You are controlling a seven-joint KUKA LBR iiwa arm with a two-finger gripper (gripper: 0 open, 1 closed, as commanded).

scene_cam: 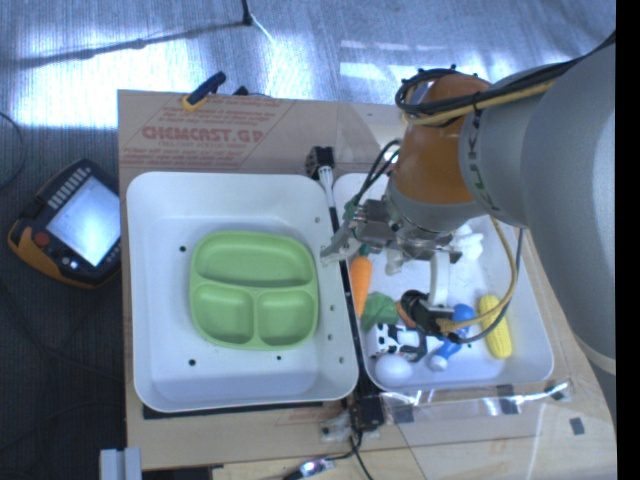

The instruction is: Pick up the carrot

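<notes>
Two white bins sit side by side on the bench. The left bin (150,268) holds a green divided plate (255,288) lying flat near its middle. The right bin (530,353) holds a small heap of toys under the arm (520,118), which reaches in from the right with its orange band (440,148) above the wrist.

The gripper (385,253) hangs low over the upper left part of the right bin, just above the carrot (360,280). How its jaws stand cannot be told from this angle, and nothing can be seen held between them.

The carrot lies close to the wall shared by the bins, orange body pointing up the view and green leaves (377,310) at the lower end. Just beside the leaves are a black-and-white cow toy (400,340), a blue piece (462,316) and a yellow corn cob (495,328). A handheld controller (65,223) rests on the floor left of the bench.
</notes>
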